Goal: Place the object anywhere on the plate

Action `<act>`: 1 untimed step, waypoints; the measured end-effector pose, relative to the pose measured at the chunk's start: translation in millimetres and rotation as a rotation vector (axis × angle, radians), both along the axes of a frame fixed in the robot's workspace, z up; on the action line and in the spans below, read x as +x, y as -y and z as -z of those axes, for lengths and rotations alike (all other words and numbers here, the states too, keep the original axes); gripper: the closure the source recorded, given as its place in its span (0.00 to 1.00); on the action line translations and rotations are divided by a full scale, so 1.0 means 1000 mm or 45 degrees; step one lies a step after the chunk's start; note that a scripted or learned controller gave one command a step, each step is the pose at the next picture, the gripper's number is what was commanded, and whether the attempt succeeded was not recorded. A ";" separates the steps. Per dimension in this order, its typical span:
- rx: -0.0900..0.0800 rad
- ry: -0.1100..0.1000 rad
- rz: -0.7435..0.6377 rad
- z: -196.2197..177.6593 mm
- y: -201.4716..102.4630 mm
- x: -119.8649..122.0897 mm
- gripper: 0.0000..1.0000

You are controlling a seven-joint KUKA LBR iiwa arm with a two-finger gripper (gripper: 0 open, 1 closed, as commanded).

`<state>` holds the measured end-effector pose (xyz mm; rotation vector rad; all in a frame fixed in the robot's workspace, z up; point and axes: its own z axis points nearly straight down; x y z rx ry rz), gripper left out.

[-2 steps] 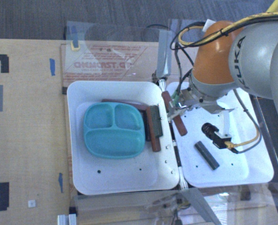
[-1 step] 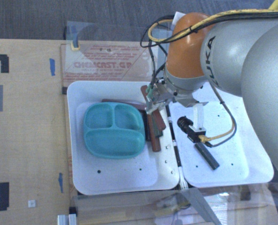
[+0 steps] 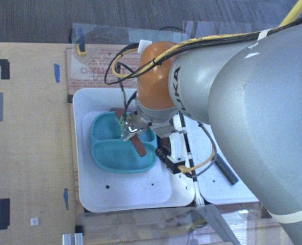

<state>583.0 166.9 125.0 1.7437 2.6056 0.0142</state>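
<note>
A teal divided plate (image 3: 112,154) lies in the left white bin (image 3: 125,195). A thin brown stick (image 3: 139,147) slants across the plate's right side, from its upper rim down toward its lower right part. My gripper (image 3: 129,129) hangs over the plate's upper right part, below the orange wrist band. It is shut on the stick's middle. The stick's lower end lies over or on the plate; I cannot tell whether it touches. The arm hides the plate's right rim.
A dark grey bar (image 3: 225,169) lies in the right bin (image 3: 227,195), partly under the arm. Black and yellow cables (image 3: 189,170) hang beside the gripper over the ridge between the bins. The wooden bench (image 3: 28,137) stretches to the left.
</note>
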 end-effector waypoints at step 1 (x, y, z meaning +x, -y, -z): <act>-0.005 -0.012 0.001 0.005 0.002 -0.003 0.00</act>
